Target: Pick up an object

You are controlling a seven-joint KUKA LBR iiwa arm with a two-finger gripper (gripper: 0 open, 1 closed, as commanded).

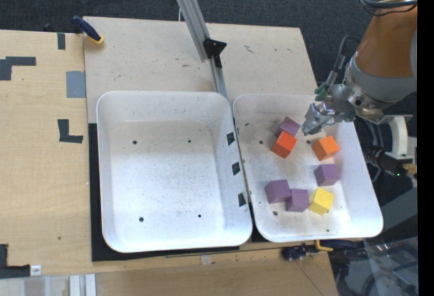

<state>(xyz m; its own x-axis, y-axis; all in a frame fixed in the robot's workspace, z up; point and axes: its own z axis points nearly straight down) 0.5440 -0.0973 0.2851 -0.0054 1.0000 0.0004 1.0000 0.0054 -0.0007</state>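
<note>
The right bin [352, 220] holds several small cubes. An orange-red cube [285, 144] lies beside a purple cube [289, 127] near the middle. Another orange cube [326, 146] sits to their right, with a purple cube [327, 173] below it. Two purple cubes [277, 190] [297, 200] and a yellow cube [322, 201] lie toward the front. My gripper [312, 126] hangs over the bin between the purple cube and the right orange cube, its tips just above the floor. I see no cube between them.
The left bin [108, 152] stands beside the right one, sharing a middle rim. A grey metal pole [190, 3] slants down to the bins' back edge. A blue-and-yellow tool [88, 30] lies on the bench at back left.
</note>
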